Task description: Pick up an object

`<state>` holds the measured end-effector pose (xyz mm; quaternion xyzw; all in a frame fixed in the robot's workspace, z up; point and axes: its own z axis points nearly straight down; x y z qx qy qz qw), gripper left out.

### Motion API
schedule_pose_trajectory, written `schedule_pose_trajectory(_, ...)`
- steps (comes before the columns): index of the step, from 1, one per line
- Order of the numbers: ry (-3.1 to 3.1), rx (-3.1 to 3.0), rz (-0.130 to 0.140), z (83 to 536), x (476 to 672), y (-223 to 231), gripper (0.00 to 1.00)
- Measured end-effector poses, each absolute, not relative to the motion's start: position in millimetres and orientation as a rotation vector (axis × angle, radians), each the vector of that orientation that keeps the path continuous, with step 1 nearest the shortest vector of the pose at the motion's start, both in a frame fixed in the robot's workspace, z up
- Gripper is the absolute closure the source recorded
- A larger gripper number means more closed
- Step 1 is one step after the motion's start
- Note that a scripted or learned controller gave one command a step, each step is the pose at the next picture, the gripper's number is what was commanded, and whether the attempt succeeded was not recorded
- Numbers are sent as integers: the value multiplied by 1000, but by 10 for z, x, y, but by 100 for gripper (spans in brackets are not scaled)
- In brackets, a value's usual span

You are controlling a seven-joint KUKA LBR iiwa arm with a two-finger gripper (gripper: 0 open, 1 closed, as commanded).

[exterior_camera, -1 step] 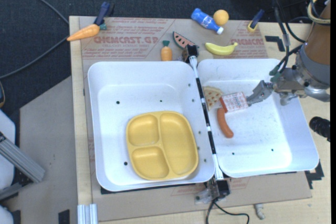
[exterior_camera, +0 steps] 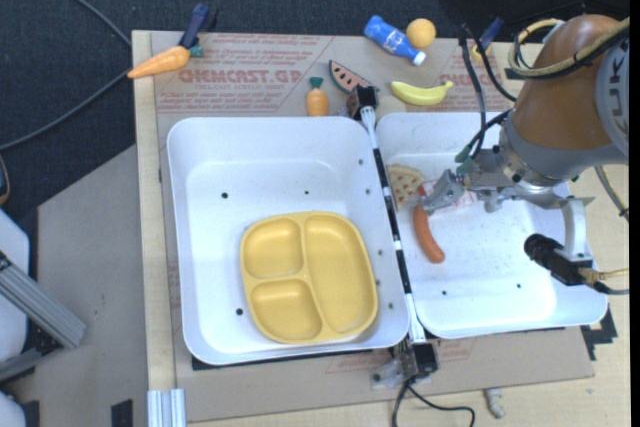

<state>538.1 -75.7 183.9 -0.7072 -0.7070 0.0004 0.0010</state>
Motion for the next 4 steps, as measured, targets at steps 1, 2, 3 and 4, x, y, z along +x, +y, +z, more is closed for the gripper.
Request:
schedule_pose_trajectory(1,-2219,-2221,2,1066,5536,-929,0)
schedule_pose_trajectory(2,-2219,-2220,2,841,5410,-956,0)
schedule_pose_trajectory(3,-2219,-2223,0,941,5415,-954,100)
schedule_pose_trajectory(4,-2223,-2220,-1,1848,5565,-365,100)
